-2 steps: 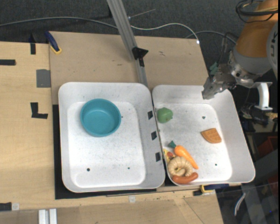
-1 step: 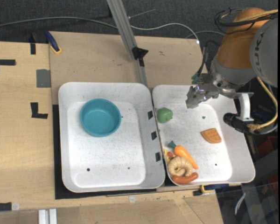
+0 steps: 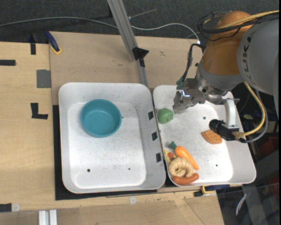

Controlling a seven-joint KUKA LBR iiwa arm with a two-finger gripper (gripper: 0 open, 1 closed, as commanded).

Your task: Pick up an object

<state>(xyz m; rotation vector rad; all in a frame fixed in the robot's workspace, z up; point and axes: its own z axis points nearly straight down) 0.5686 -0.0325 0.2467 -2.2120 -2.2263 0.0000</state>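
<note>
My gripper (image 3: 181, 103) hangs over the far left part of the right bin (image 3: 234, 172), under the grey and orange arm. Just below and left of it lies a small green round object (image 3: 165, 115), close to the bin's left wall and apart from the gripper. Further toward the front lie an orange carrot (image 3: 186, 156), a beige coiled piece (image 3: 180, 165) and a red sausage-like piece (image 3: 185, 178), bunched together. An orange-brown flat piece (image 3: 211, 136) rests mid-bin on the right. I see nothing held in the gripper.
A teal bowl (image 3: 100, 118) sits in the left bin (image 3: 107, 172), toward its far left. A grey metal pole (image 3: 126, 27) slants down to the gap between the bins. Cables and a black fitting (image 3: 221, 126) hang from the arm over the right bin.
</note>
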